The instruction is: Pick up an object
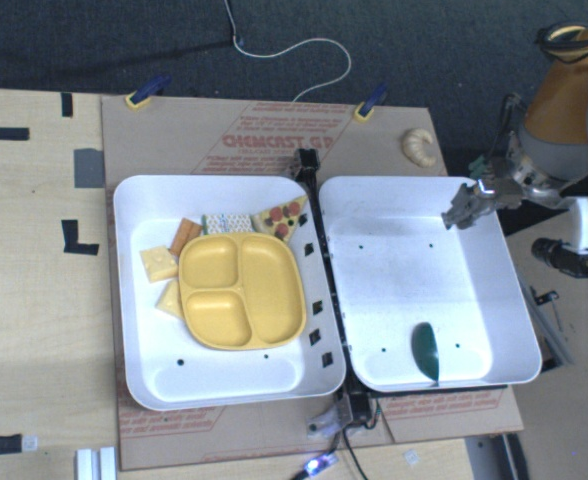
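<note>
At far-right rim of the right bin [494,298], gripper [461,210] hung over the upper corner, nothing seen in it; whether it was released or clenched, can't tell at this res. Looked like approach step, no pick yet. Nearest target: dark green object [426,352], well below gripper and a bit left, near bin's front wall. Next move prob needs travel down there, then descend

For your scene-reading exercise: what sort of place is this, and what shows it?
Probably a robotics lab bench: two white bins on clamped cardboard, a robot arm alongside, and toy-like items such as a yellow plate.
</note>
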Controlling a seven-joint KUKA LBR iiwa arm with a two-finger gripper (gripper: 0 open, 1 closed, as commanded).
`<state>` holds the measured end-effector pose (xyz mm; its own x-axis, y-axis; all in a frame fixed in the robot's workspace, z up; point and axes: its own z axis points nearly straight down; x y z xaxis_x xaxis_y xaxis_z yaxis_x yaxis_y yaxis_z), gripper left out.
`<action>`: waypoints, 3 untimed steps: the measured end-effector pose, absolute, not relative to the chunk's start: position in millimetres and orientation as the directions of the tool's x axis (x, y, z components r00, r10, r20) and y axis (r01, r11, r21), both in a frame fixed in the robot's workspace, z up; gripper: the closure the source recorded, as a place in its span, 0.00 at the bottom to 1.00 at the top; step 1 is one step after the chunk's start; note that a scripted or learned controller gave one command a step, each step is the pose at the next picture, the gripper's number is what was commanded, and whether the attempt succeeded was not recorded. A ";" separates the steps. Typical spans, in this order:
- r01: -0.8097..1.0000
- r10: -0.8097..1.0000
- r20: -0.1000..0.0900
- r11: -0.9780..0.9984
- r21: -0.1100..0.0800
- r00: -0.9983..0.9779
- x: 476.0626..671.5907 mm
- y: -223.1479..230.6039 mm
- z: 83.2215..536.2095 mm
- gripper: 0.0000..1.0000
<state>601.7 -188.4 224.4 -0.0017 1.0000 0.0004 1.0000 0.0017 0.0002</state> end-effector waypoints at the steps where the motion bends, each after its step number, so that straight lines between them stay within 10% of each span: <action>1: 1.000 1.000 0.002 0.007 -0.002 -0.007 608.0 -128.4 215.1 1.00; 3: 1.000 1.000 0.002 0.007 0.001 -0.007 624.3 -25.3 226.7 1.00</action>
<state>624.3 -25.3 226.7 -0.0072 1.0000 0.0019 1.0000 0.0072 0.0006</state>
